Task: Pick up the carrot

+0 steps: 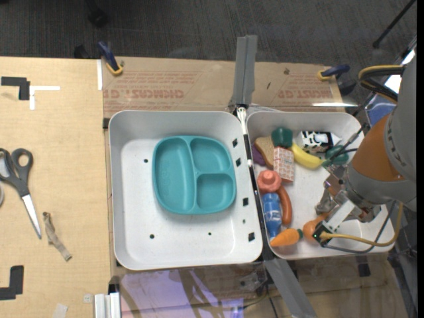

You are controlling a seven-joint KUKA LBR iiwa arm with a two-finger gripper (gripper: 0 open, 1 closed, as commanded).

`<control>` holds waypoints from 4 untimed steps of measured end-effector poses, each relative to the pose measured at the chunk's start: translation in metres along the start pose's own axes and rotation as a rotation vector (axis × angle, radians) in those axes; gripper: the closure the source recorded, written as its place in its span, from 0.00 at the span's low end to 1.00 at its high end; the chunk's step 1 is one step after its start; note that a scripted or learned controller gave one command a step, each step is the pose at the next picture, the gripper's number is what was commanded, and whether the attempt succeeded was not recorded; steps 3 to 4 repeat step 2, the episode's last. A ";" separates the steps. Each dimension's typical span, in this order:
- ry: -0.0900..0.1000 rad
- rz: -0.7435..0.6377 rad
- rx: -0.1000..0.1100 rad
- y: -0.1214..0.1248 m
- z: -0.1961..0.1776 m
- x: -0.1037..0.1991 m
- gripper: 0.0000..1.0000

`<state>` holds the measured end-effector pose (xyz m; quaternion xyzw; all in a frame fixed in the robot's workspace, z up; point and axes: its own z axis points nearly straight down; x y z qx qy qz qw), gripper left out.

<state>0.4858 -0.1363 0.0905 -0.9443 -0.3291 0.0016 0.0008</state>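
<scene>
The carrot (285, 238) is orange and lies on its side in the front left corner of the right bin (344, 121), against the front wall. A small round orange piece (310, 228) sits just to its right. My gripper (329, 205) hangs over the bin's front right part, up and to the right of the carrot and clear of it. The grey arm with its orange band (379, 152) hides the bin's right side.
Along the right bin's left wall are a blue bottle with a red cap (270, 197), a red sausage (286, 206), a pink wafer (283, 163), a banana (306, 158) and a green toy (281, 136). A teal divided plate (195, 174) lies in the left bin (126, 197). Scissors (20, 177) rest on the bench.
</scene>
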 end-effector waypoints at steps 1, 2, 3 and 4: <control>0.000 0.000 0.000 0.000 0.000 0.000 0.00; 0.000 -0.090 0.002 -0.039 0.000 0.019 0.00; 0.000 -0.090 0.002 -0.039 0.000 0.019 0.00; 0.000 -0.090 0.002 -0.039 0.000 0.019 0.00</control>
